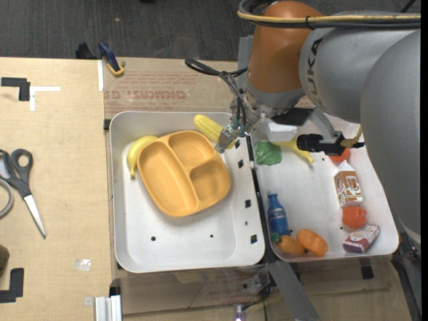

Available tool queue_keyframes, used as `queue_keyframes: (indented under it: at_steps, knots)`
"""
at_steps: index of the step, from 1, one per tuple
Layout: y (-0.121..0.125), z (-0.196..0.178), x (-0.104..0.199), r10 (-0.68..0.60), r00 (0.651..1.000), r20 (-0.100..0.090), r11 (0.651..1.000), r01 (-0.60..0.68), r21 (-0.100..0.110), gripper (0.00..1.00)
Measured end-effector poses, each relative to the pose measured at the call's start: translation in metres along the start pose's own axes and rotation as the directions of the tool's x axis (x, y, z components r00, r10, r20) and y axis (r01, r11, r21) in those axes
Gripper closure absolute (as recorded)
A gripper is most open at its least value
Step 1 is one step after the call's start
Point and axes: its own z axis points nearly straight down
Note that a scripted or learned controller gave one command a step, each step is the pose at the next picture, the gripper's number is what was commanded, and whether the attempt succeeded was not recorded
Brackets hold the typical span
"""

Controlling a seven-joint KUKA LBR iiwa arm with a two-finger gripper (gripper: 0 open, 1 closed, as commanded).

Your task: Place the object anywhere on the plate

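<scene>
A yellow three-part plate (182,172) lies in the left bin (174,246), toward its back. A yellow corn cob (206,127) sits at a slant just past the plate's far right rim. Its lower right end meets the tip of my gripper (229,139), which hangs over the divider between the bins. The wrist and cables hide how the gripper stands on the cob. A banana (136,153) curves along the plate's left rim, partly behind it.
The right bin (314,179) holds a green item (268,153), a blue bottle (276,213), orange pieces (305,243), a red ball (354,216), a small carton (348,186) and a purple packet (361,238). Scissors (23,186) lie on the bench at left.
</scene>
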Motion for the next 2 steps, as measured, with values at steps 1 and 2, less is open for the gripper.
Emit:
queue_keyframes:
  at_steps: [1, 2]
  knots:
    - [-0.008, -0.122, 0.092, -0.122, 0.993, 0.000, 0.993, 0.122, 0.001, 1.00]
    - [0.008, -0.256, 0.123, -0.380, 0.925, 0.001, 0.925, 0.380, 0.000, 1.00]
